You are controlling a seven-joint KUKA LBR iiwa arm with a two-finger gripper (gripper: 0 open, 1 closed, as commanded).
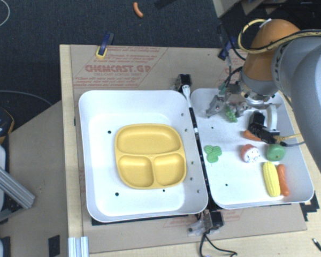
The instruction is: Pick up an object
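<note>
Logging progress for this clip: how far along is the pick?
Done: the arm has reached into the right bin. In hand: the pincer sits low over a small green piece near the far edge; no lift visible. Left: corn, carrot and green ball lie untouched.

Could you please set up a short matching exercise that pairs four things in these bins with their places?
Things:
1. yellow divided plate
2. corn cob
3. green clover-shaped piece
4. gripper

Places:
A. near the left edge of the right bin
B. far end of the right bin, over a small green item
C. middle of the left bin
D. near end of the right bin, beside an orange carrot

Pairs: 1-C, 2-D, 3-A, 4-B
</note>
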